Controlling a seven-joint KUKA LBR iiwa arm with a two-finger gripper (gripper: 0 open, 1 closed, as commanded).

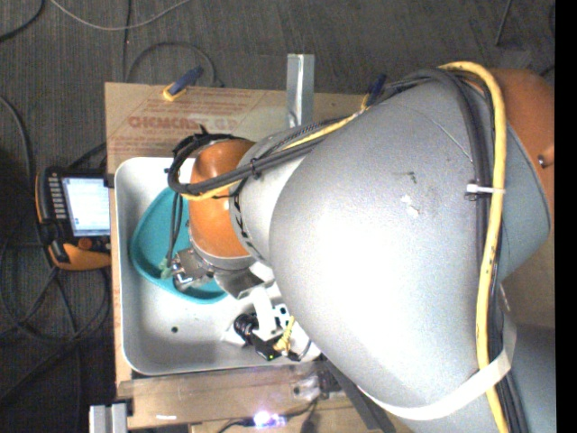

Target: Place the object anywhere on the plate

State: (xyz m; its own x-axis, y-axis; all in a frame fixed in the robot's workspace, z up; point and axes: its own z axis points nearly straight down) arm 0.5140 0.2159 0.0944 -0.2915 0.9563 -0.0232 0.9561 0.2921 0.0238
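Note:
A teal plate [149,237] lies in the left part of the white bin [135,336], and the arm covers the plate's right half. The arm's orange band [216,201] and the grey wrist below it hang over the plate. My gripper [187,276] points down at the plate's lower right edge, mostly hidden by the wrist. A black and white fitting [261,325] with small wires sticks out beside the wrist over the bin floor. I cannot make out any object to be placed.
The huge grey arm body [397,242] blocks the right half of the view. A teach pendant [77,215] sits left of the bin. A brown board [180,124] with a blue clamp [181,81] lies behind it, near a metal post [299,84]. Cables run across the floor.

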